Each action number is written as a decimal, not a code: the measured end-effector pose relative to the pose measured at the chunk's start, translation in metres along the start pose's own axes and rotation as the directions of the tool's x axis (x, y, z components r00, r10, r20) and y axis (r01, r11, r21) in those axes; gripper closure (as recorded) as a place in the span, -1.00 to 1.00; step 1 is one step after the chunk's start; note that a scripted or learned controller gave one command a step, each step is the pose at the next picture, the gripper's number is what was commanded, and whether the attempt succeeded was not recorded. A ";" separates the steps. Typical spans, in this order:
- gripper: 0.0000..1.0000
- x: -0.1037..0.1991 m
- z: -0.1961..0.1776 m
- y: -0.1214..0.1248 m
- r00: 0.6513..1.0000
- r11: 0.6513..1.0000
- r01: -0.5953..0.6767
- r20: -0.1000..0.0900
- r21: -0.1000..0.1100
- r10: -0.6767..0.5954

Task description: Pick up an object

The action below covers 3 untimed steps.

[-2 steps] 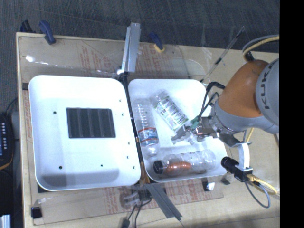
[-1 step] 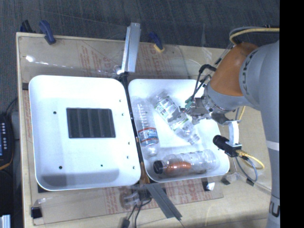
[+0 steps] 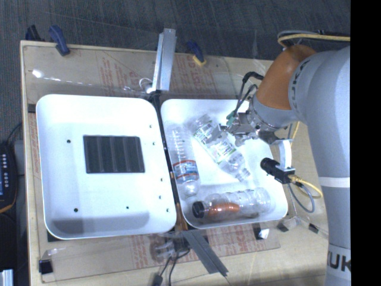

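While hovering low over the right bin [image 3: 271, 216], poised at a clear bottle [image 3: 219, 146] lying slantwise mid-bin beside two others, hand [image 3: 237, 127] too blurred to tell whether spread or pinching.

White letters "KU" on the arm [image 3: 339, 219]; bottle label [image 3: 186, 171] print too small to read.

My bench is a pale wooden board [image 3: 89, 58] with red printing and blue clamps [image 3: 58, 39] along its far edge. Two shallow white plastic bins sit on it side by side — the left bin [image 3: 53, 159] and the right bin [image 3: 178, 115] — their inner edges touching.
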State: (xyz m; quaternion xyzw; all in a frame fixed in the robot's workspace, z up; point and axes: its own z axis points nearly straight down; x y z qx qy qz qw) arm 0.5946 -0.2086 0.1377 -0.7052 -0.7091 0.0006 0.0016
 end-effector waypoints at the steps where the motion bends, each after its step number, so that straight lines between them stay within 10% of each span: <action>1: -1.00 0.001 0.044 0.017 0.990 0.990 0.143 0.001 -0.003 -0.143; 2: 1.00 0.002 0.032 0.018 0.989 0.989 0.149 0.001 -0.004 -0.149; 3: 1.00 0.038 -0.034 0.061 0.980 0.980 0.200 -0.003 0.009 -0.200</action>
